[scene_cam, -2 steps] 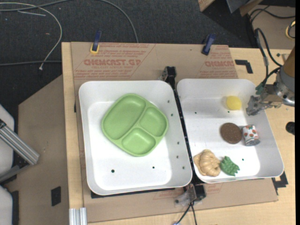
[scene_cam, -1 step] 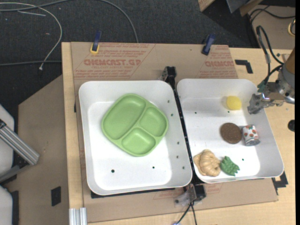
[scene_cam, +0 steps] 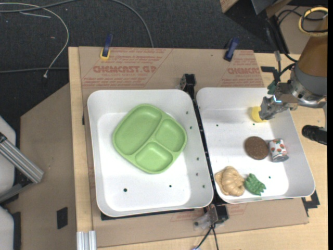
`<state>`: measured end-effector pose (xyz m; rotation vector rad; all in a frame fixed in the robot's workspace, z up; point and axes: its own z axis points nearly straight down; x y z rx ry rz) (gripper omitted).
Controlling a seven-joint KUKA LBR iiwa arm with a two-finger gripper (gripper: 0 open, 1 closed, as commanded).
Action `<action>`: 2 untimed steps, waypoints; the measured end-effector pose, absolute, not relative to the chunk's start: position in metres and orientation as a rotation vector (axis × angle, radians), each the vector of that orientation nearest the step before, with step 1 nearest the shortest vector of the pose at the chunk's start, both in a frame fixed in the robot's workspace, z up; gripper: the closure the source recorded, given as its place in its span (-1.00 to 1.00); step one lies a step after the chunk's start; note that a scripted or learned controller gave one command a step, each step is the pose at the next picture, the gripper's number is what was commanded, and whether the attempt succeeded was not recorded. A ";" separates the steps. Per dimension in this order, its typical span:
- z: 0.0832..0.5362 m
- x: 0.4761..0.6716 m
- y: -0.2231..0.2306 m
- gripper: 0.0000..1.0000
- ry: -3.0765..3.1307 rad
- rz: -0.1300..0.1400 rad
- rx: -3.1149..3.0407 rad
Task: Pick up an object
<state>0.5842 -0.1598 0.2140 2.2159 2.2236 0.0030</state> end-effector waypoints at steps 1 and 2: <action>0.223 0.584 -0.106 1.00 2.229 0.002 2.217; 0.213 0.594 -0.054 1.00 2.230 0.000 2.218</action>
